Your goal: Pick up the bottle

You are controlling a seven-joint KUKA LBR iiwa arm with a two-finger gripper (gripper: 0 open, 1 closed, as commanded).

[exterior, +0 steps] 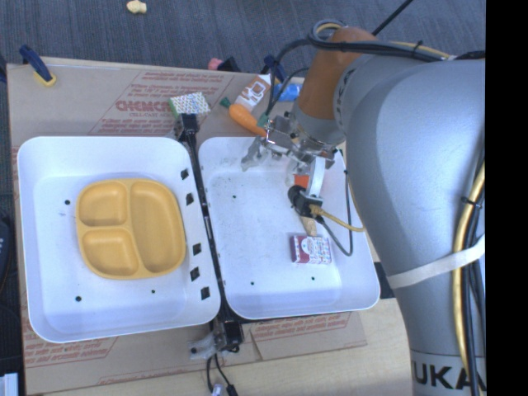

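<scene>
Bottle [252,96] lies outside right bin's [247,295] far rim

A divided plate [130,226] lies in the left bin [33,246]; a small carton [311,249] lies in the right bin [247,279].

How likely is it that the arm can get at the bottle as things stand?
Probably yes. The bottle lies uncovered just outside the right bin's far rim, close to the gripper, which hangs over the bin. That rim between them might hinder a low approach.
</scene>
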